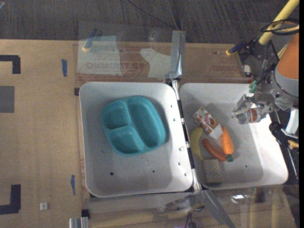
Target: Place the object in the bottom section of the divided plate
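While the gripper (pixel 250 112) hovers over the right bin (pixel 273 170), clamped on a small red-and-white can (pixel 252 115), the teal divided plate (pixel 134 124) lies well off toward the view's left, in the left bin (pixel 95 175).

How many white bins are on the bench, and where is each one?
2. The left bin holds the teal divided plate. The right bin holds a small heap of objects, with the gripper above its upper right part.

dark carpet floor (pixel 57 8) (ribbed), cardboard-topped bench (pixel 38 127)
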Motion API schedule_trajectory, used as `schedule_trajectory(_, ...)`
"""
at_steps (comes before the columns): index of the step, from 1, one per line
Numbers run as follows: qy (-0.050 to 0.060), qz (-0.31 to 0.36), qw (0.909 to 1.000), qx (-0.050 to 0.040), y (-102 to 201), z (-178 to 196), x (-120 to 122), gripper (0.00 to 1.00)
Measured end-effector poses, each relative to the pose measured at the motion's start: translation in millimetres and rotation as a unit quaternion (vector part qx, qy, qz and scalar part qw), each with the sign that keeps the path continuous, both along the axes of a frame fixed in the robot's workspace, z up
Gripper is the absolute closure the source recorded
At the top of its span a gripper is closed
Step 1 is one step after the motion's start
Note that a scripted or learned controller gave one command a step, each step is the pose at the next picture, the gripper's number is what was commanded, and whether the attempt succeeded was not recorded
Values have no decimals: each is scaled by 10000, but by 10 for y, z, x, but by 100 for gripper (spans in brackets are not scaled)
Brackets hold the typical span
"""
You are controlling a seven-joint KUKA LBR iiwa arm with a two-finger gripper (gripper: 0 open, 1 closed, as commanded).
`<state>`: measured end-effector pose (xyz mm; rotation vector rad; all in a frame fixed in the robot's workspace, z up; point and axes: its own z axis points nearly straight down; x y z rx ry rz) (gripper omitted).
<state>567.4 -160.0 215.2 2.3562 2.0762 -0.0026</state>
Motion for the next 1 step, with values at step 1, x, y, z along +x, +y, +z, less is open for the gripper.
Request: schedule_trajectory(1,-17,516,9987,3,653,30,446,100)
